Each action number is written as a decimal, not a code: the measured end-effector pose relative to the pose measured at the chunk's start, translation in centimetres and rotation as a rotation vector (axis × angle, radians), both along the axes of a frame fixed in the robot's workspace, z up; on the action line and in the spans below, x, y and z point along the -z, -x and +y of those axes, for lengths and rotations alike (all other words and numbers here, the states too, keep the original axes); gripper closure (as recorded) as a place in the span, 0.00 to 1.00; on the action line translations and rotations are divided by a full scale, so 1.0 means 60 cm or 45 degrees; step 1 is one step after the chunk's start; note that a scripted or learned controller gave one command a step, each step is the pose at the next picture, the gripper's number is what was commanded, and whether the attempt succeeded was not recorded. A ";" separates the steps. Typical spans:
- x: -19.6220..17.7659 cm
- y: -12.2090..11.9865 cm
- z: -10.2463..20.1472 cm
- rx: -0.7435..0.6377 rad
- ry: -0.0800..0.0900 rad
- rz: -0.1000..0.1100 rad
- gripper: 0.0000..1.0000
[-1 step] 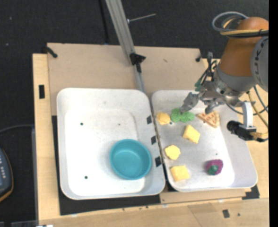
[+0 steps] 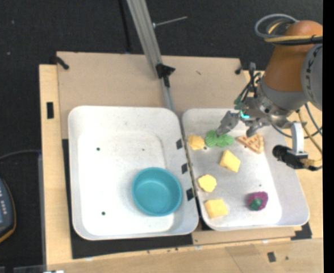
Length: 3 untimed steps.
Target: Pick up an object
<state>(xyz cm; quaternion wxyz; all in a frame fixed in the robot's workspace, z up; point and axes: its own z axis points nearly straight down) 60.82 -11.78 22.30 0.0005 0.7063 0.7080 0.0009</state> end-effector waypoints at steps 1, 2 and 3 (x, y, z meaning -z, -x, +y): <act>0.096 0.008 0.011 0.004 0.002 0.007 0.00; 0.184 0.011 -0.006 0.005 0.005 -0.004 0.00; 0.196 0.006 -0.011 0.006 0.008 -0.012 0.00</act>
